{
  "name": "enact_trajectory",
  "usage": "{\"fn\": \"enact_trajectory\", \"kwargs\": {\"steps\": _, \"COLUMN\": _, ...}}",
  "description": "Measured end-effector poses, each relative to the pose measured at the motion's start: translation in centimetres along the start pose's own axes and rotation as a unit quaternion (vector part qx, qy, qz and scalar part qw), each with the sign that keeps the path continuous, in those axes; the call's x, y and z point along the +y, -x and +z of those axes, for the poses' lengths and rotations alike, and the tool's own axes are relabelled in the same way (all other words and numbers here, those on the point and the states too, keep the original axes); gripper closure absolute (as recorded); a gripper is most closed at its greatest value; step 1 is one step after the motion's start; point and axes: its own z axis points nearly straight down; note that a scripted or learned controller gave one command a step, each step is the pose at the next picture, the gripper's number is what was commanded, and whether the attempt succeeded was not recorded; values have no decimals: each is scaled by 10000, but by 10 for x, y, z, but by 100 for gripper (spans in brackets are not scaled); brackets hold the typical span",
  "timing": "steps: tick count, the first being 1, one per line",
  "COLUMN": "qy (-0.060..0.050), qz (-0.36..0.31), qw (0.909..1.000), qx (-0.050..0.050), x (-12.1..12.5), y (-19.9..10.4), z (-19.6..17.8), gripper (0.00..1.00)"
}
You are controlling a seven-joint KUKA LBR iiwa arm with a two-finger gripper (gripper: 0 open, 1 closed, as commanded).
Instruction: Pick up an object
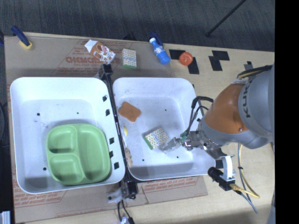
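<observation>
I see the gripper (169,145) low in the right bin (180,85), just right of the patterned packet (156,137). I cannot tell its grip state.

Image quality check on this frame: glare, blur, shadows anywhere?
Camera view: soft all over, print on the patterned packet unreadable; white bins bright, nearly blown out; gripper low-contrast against the bin floor; green tray evenly lit, faint shadow at its edge.
</observation>
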Motion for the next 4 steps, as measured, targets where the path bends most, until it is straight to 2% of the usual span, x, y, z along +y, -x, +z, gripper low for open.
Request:
{"fn": "enact_trajectory", "kwargs": {"steps": 1, "qy": 9, "qz": -17, "qw": 10000, "qx": -2, "x": 53, "y": -33, "z": 2, "gripper": 0}}
{"fn": "enact_trajectory", "kwargs": {"steps": 2, "qy": 25, "qz": -2, "qw": 10000, "qx": 3, "x": 179, "y": -70, "z": 1, "gripper": 0}}
{"fn": "enact_trajectory", "kwargs": {"steps": 3, "qy": 20, "qz": -33, "qw": 10000, "qx": -5, "x": 179, "y": -70, "z": -9, "gripper": 100}}
{"fn": "enact_trajectory", "kwargs": {"steps": 4, "qy": 40, "qz": -11, "qw": 10000, "qx": 4, "x": 181, "y": -155, "z": -100, "gripper": 100}}
